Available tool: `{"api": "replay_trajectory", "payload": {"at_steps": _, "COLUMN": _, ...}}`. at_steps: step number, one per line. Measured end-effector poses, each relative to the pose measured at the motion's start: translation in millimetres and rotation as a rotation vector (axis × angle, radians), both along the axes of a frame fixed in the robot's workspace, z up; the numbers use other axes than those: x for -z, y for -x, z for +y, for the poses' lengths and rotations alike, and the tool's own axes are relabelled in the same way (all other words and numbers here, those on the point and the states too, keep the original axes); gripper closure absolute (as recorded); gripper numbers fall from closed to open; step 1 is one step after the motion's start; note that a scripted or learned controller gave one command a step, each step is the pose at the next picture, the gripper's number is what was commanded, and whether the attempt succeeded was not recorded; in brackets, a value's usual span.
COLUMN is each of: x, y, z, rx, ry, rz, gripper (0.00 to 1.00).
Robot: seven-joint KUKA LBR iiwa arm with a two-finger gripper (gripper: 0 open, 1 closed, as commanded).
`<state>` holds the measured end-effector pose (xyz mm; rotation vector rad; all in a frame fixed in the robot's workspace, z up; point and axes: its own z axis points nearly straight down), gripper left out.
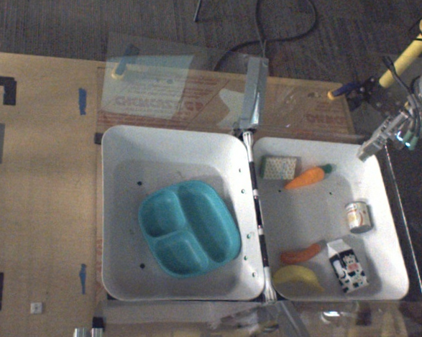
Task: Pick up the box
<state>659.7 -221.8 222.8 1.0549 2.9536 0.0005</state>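
Here the box (347, 268) is white with black patches.

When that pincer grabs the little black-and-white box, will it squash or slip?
The box looks like a small carton lying flat, so it probably won't roll. It seems light, likely cardboard, so a hard squeeze might dent it. Its printed faces may be a bit slick.

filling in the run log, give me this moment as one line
phase: approach | gripper: over right bin's top right corner, holding nothing | box: untouched, near bin's bottom right, beside yellow item | left bin: teal tray
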Motion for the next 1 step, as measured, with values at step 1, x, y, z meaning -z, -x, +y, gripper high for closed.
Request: {"api": "replay_trajectory", "payload": {"at_steps": 1, "x": -96.9, "y": 24.9, "z": -3.3, "rx": 0.206, "ry": 0.000, "rz": -0.004, "gripper": 1.00}}
